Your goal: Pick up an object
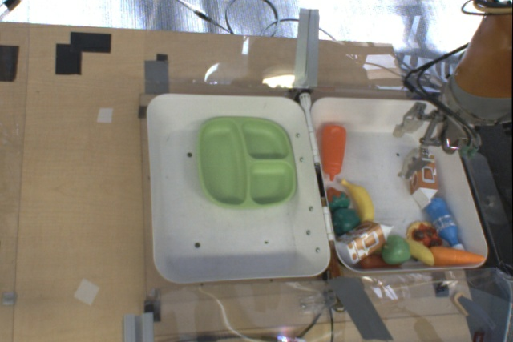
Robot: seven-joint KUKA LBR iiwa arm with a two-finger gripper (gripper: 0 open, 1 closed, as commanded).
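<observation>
You are looking down on a wooden bench (pixel 72 196) carrying two shallow white bins side by side. The left bin (pixel 172 244) is holding a green divided plate (pixel 246 161), lying flat near its middle with open white floor all around it. The right bin (pixel 377 152) is holding the loose items, and most of them are crowding its near edge.

Your arm (pixel 489 52), grey with an orange band, is reaching in from the right and hanging over the right bin's far right part. The gripper (pixel 422 142) is pointing down with its fingers spread apart and nothing between them.

Directly below the fingers, toward the near edge, a small brown-and-white carton (pixel 425 179) is sitting, and it reads as the likeliest object to pick. Its long axis is hard to tell from here. A blue bottle (pixel 443 222) is lying just beside it on the near side, tight against the right wall, so room on that side is looking thin.

To the gripper's left, white floor is lying open as far as an orange bottle (pixel 333 148) by the dividing wall. A yellow banana (pixel 359 200) is lying near the bin's middle, its length running diagonally, well apart from the fingers.
</observation>
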